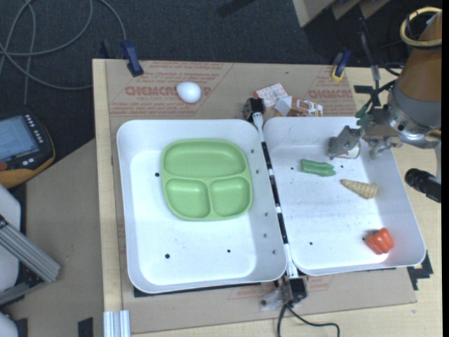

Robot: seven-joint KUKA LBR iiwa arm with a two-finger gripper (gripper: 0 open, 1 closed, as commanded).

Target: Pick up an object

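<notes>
arm: the grey arm [421, 97] with its orange band reaches in from the right, over the far right corner of the right bin.
gripper: the gripper [349, 146] sits low over the far part of the right bin, its tip pointing left; whether its fingers are apart or together cannot be told from this slanted view, and nothing shows plainly between them.
right bin: the right bin [309, 255] is shallow and white, and holds three small objects well apart from one another.
green object: the green object [317, 167] lies flat just near and left of the gripper tip, close to it but apart.
cone: the tan cone [360, 187] lies on its side towards the right of the bin, nearer than the green object.
orange object: the orange object [379, 241] rests by the bin's near right corner.
left bin: the left bin [140, 258] touches the right bin along the middle edge.
plate: the green divided plate [207, 179] lies flat in the far half of the left bin.
board: the brown board [112, 188] lies under both bins.
white ball: the white ball [188, 91] rests on the board beyond the left bin.
wrappers: crumpled wrappers [284, 102] lie on the board past the gap between the bins.
clamps: a blue clamp [131, 57] grips the board's far left edge.
</notes>
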